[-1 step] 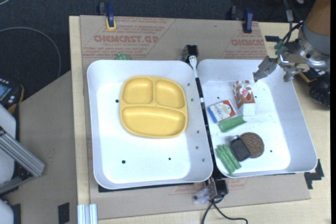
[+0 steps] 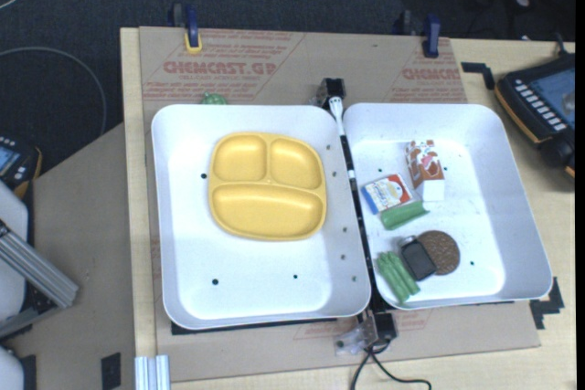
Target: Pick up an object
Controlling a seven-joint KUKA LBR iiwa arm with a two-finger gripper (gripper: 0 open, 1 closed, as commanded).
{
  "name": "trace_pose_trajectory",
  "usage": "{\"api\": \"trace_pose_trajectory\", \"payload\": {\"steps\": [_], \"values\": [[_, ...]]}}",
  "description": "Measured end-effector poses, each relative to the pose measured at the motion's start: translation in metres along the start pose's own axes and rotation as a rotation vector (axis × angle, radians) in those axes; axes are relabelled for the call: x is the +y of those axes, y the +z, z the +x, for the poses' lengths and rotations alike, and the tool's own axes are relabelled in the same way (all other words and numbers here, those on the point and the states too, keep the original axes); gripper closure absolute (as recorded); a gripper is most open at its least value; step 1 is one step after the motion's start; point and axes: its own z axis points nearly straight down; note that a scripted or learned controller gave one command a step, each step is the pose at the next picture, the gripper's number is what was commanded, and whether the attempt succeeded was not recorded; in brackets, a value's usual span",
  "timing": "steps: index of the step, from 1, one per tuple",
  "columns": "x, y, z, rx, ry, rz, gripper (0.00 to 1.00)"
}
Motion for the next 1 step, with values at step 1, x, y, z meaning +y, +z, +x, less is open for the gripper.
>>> {"api": "trace_pose_trajectory", "payload": {"steps": [1], "values": [[0.0025, 0.0001, 0.0032, 0.005, -0.006, 0.014, 1.0]]}}
